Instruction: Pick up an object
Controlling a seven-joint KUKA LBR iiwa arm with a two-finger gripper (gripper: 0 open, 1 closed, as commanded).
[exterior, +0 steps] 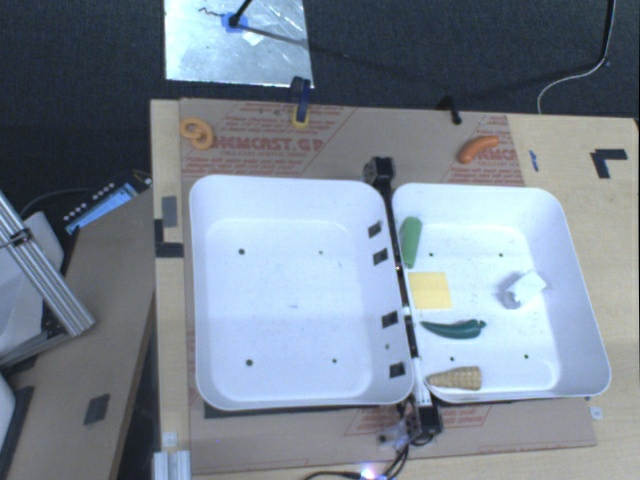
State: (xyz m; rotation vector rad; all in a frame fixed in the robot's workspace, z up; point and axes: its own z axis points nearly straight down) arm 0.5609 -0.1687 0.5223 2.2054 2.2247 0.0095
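Note:
The right bin (575,298) holds several small objects. A green pickle-shaped piece (410,240) lies near its left wall. Below it sits a flat yellow square (430,291). A dark green chili pepper (454,328) lies under the square, and a yellow corn cob (454,378) rests by the front wall. A small white and grey object (521,289) sits toward the right side.
The left bin (215,203) stands beside the right one, joined by black clips (392,318). On the cardboard behind the bins lie an orange sausage (478,149), a pretzel-like ring (197,133) and a yellow clamp (299,102). A metal frame (40,278) stands at far left.

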